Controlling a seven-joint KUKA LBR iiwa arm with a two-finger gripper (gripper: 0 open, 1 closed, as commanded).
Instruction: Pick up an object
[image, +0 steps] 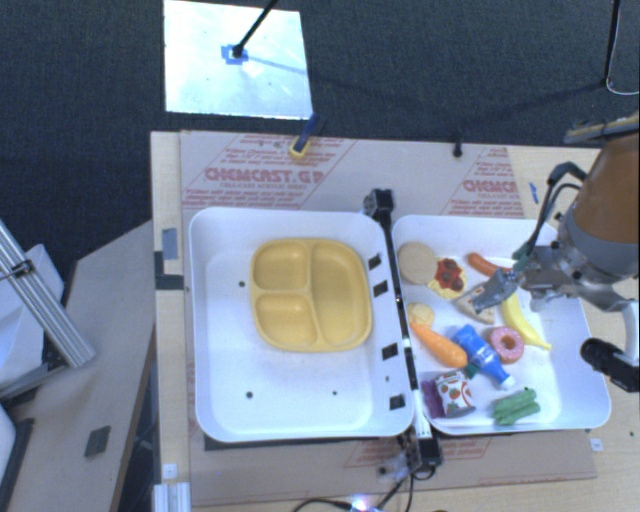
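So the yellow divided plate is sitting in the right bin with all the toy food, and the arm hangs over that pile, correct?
Not quite. The camera view shows the yellow divided plate alone in the left bin. The toy food, like the banana and carrot, lies in the right bin, and the gripper does hang over that pile.

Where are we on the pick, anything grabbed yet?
Done: the arm has reached over the right bin. In hand: nothing visibly; the gripper hangs above the toy food, near the pizza slice and banana. Left: grasp and lift. The yellow tray sits in the left bin.
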